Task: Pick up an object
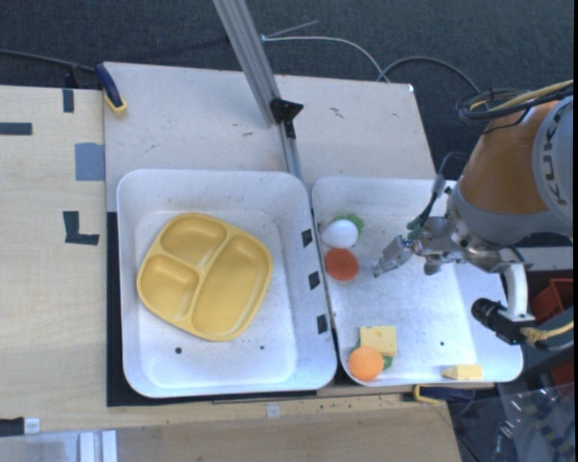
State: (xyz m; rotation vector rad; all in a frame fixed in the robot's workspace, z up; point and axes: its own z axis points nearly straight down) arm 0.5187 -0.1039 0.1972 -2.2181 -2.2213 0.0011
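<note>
Nearest edge of the desk (366, 123), right bin (414, 306): an orange ball (365, 363) sits against the front wall, near the left corner. A yellow block (379, 340) touches it on the upper right, with a bit of green showing under the block. A small yellow wedge (461, 372) lies on the front rim further right, well apart from the ball.

Mid bin: my tool (393, 256) hangs over the white floor, pointing toward the bin's left side. Nothing sits between its fingers. Whether they are spread or closed I cannot tell; they are small and dark against the speckled floor. My arm (506, 186), orange band and grey wrist, comes in across the right wall of this bin.

Just left of the tool: a red-orange disc (342, 264) lies flat, near the divider between the bins. Apart from the tool, not touching. Directly behind the disc, a white ball (340, 232) with a green piece (354, 224) tucked behind it; the ball and the disc are almost touching.

Left bin (154, 354): a yellow divided plate (205, 275) lies flat, tilted in outline, roughly centred. Three compartments visible. Two small dark specks on the bin floor in front of it.

Far side: a grey metal pole (249, 46) slants up from the back rim between the bins, with a black clamp (285, 111) on it. Thin cables (405, 65) trail over the dark carpet beyond the desk. A yellow and blue clip (111, 89) rests at the far left corner of the grey board
</note>
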